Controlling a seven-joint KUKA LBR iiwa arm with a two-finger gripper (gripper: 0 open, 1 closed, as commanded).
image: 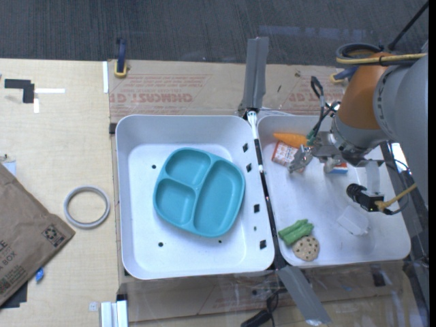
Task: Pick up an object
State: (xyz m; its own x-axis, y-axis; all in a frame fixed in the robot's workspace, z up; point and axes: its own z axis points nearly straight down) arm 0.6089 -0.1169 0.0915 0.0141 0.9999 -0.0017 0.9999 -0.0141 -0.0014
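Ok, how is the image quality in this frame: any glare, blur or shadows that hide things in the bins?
Camera view: lighting is even and soft; the teal plate is sharp with a faint shadow. The white right bin is bright and washed out near its right wall, so a pale object there is hard to identify. The hand is small and slightly blurred.

Your arm, reaching in from the right

Your gripper [300, 160] hangs low, orange-banded wrist angled leftward; its fingertips look slightly parted, though the view is too blurred to be sure.
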